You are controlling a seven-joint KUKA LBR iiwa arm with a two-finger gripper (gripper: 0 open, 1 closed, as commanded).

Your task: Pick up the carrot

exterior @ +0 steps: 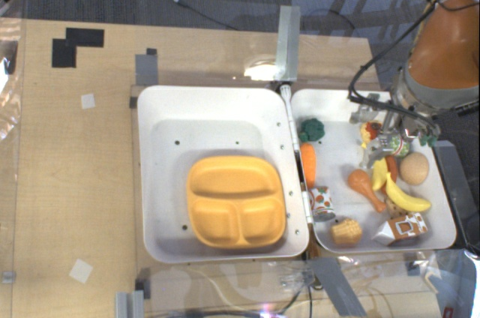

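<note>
- Orange, tapered plastic carrot [307,164] with a green top: lying lengthwise in the right shallow white bin [448,234], hard against the left wall by the divider, just below a dark green broccoli-like toy [312,130].
- Grey arm with an orange band [444,46]: reaching in from the right, with the pincer [387,138] hanging over the upper middle of the right bin, well apart from the carrot. Probably poised for a grasp, though nearer the banana group than the target.
- Pincer state: cannot tell; metal parts blurred against the toys beneath, nothing visibly held between them.
- Right bin contents: yellow plastic banana [403,194], beige egg [413,168], orange-brown drumstick-shaped toy [365,187], small red-and-white printed can [322,202], yellow corn piece [346,232], brown-and-white carton [402,228]; small red and yellow pieces under the pincer, too small to name.
- Left shallow white bin [172,114]: holding one yellow three-compartment plastic tray [236,200], set toward the near side, compartments bare.
- Both bins resting side by side on the light wooden counter [75,181], held apart by a metal rail.
- Judgement: carrot's wall-hugging position likely to leave little room for a finger on the divider side; a leftward move needed first.
</note>
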